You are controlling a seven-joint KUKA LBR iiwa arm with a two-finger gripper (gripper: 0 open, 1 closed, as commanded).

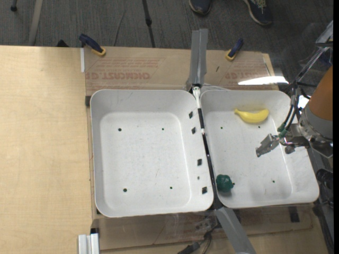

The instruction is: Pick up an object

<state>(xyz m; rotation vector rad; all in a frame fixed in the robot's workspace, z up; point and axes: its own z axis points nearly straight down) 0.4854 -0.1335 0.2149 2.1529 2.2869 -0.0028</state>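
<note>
A yellow banana [252,115] lies at the back of the right bin [296,194]. In that bin's front left corner rests a small dark green round object [224,182]. My gripper [276,146] hangs over the middle right of the same bin, in front of the banana and apart from it. It is open, with nothing between its fingers. The green object lies well to the gripper's front left.
The left bin [100,142] stands beside the right one, with a grey divider rail [201,136] between them. Cables run along the arm at the right. Cardboard and clamps [92,44] lie behind the bins, and a wooden board [39,142] is at the left.
</note>
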